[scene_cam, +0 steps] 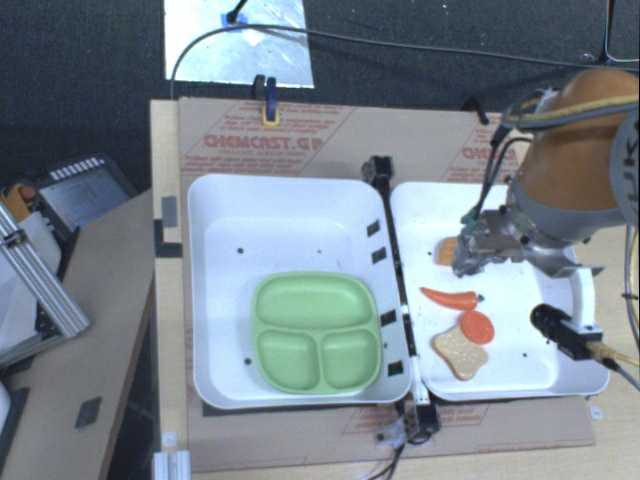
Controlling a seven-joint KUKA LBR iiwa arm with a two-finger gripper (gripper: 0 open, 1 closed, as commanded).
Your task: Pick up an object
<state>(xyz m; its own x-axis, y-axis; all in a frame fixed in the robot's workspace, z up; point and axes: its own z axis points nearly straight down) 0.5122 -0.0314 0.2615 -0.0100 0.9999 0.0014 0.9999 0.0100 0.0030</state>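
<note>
The end effector partly hides an orange object.

Green divided plate in left bin; cardboard underneath.

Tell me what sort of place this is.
Likely a robotics lab test bench: two white bins taped to cardboard, toy food such as a chili pepper and toast slice, and the gripper hanging above them.

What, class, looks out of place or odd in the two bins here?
Nothing looks spilled or broken. The green tray lies flat in the left bin. In the right bin, the chilli, tomato slice and toast lie close together. The tool is low beside an orange piece.
</note>
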